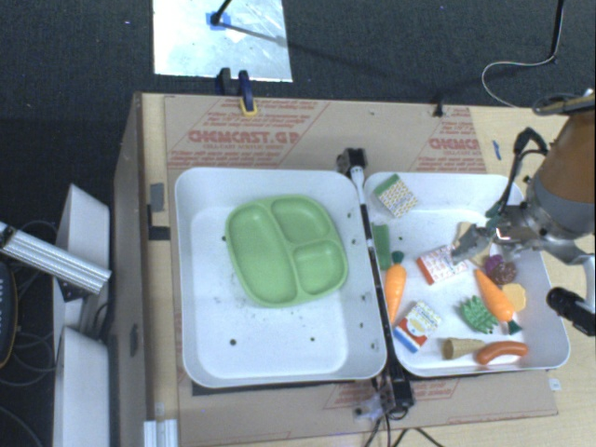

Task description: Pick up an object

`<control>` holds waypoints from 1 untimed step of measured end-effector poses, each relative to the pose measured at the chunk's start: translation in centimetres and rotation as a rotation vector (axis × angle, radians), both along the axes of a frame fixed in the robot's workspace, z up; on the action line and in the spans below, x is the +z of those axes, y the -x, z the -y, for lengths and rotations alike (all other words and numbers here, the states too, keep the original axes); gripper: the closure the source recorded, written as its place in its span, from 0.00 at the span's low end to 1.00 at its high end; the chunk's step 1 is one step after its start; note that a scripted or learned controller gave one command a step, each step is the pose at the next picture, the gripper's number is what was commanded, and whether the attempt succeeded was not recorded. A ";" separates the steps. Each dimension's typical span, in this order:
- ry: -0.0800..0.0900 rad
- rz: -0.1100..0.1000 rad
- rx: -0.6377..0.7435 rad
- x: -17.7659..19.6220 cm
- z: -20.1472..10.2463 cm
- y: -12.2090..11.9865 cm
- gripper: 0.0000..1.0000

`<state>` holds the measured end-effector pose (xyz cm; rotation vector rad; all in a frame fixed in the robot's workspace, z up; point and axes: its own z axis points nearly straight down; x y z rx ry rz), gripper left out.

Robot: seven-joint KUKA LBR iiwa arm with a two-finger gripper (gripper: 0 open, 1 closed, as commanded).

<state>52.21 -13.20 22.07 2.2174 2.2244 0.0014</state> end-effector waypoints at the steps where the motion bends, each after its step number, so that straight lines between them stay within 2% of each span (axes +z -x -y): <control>1: 0.001 0.001 -0.002 -13.6 3.0 2.3 0.00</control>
